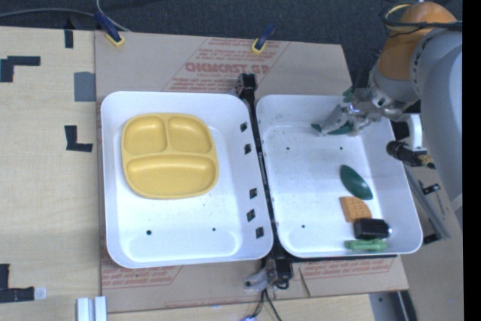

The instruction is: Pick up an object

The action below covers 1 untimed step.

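Currently the hand (331, 125) hangs over the upper part of the right bin (301, 237), its fingers apparently parted and nothing between them, though the view is blurred. Loose pieces lie near the lower right corner: a smooth dark green oval (355, 182), an orange block (353, 207), a black block (371, 228) and a green stick (367, 245). A clean grasp would centre on the isolated oval, away from the wall; the left bin (113, 237) holds a glossy yellow divided plate (170, 155).

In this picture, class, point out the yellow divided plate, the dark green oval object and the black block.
yellow divided plate (170, 155): camera view, on its large lower compartment.
dark green oval object (355, 182): camera view, on its middle.
black block (371, 228): camera view, on its top face.
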Motion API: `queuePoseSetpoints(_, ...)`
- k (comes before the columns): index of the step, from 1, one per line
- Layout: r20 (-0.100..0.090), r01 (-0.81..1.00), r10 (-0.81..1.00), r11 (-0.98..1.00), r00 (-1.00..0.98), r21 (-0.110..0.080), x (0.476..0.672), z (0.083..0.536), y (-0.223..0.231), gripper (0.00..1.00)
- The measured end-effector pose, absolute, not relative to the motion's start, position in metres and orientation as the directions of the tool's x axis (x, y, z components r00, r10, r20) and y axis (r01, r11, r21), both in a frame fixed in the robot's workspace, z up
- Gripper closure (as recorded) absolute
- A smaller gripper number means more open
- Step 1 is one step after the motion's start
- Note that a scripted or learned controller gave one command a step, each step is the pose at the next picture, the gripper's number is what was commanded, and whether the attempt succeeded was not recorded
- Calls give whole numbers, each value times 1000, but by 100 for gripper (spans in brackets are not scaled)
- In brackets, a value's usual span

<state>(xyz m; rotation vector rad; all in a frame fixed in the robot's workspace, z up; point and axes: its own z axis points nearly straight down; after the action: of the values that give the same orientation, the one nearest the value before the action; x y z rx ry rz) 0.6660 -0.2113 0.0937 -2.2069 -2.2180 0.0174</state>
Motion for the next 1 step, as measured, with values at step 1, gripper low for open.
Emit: queuePoseSetpoints(1,0,1000,1000,3,-3,3,628,206,-140,100)
